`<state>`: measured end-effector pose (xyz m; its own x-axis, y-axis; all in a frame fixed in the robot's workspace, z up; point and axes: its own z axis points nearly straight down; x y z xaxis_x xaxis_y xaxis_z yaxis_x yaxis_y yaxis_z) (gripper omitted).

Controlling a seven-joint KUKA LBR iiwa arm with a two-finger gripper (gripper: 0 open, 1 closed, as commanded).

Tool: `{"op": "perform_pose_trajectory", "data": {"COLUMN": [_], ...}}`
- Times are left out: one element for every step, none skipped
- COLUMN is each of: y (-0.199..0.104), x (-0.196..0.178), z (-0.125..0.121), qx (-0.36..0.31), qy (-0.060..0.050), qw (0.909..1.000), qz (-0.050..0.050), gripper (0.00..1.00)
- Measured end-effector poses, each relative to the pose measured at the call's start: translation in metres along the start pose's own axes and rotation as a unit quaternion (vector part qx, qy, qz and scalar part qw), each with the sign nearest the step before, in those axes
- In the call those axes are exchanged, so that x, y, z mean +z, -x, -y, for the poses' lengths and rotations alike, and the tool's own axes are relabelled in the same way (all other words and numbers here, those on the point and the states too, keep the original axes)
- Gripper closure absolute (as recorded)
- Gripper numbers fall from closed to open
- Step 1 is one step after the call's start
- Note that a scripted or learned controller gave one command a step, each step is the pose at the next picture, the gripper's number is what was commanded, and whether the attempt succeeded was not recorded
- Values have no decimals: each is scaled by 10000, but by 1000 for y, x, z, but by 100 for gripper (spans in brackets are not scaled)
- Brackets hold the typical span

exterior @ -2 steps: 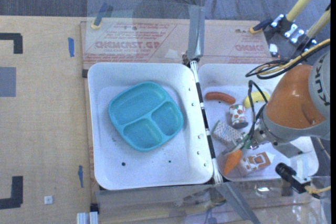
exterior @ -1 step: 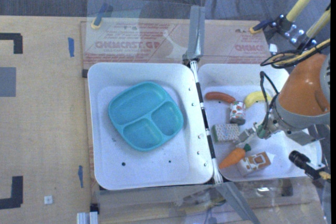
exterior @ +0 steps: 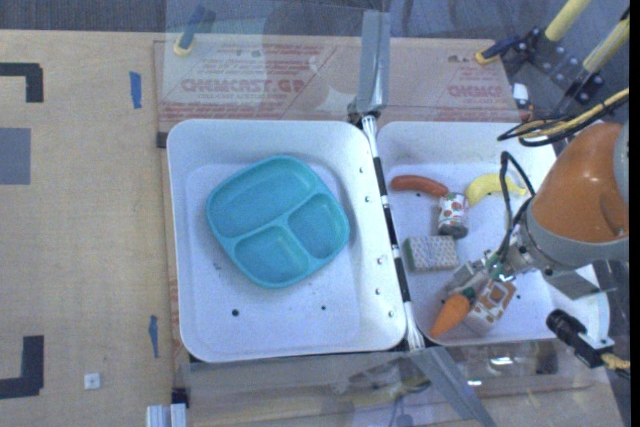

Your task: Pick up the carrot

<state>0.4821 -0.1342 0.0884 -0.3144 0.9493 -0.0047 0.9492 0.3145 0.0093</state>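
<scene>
The carrot (exterior: 452,312) lies in the right bin (exterior: 432,153), near that bin's front edge and close to the divider between the two bins, its orange body tilted with the narrow tip pointing toward the front left and its green top toward the upper right. The gripper (exterior: 487,287) sits low over the same corner of the bin, just beside the carrot's green end and seemingly touching it, with a small white and orange patterned object (exterior: 494,301) directly under or against its tip. Whether the gripper is wide or narrow cannot be told here, since its tip is a cluttered blur against that patterned object, and nothing shows the carrot clamped in it. The arm (exterior: 580,200) reaches in from the right, its orange band bulking above the bin's right side. Further back in the right bin lie a red sausage (exterior: 420,184), a yellow banana (exterior: 492,186) partly behind the arm's cables, a small can (exterior: 452,213) with a red and white label, and a grey-green sponge (exterior: 432,253) just behind the carrot. The left bin (exterior: 200,315) holds a turquoise divided plate (exterior: 278,220) with three compartments, resting flat near the middle. Both bins stand side by side on the bench (exterior: 80,245).
</scene>
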Motion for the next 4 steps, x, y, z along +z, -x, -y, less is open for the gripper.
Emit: {"op": "perform_pose_trajectory", "data": {"y": [-3, -37, -35, -34], "x": [1, 0, -11, -11], "z": [-75, -25, -26, -25], "qx": [3245, 1624, 1647, 1651], "qy": [-20, -11, 8, 7], "qw": [9459, 9867, 9863, 9863], "qz": [9, -13, -1, -1], "gripper": [0, 0, 100, 0]}}
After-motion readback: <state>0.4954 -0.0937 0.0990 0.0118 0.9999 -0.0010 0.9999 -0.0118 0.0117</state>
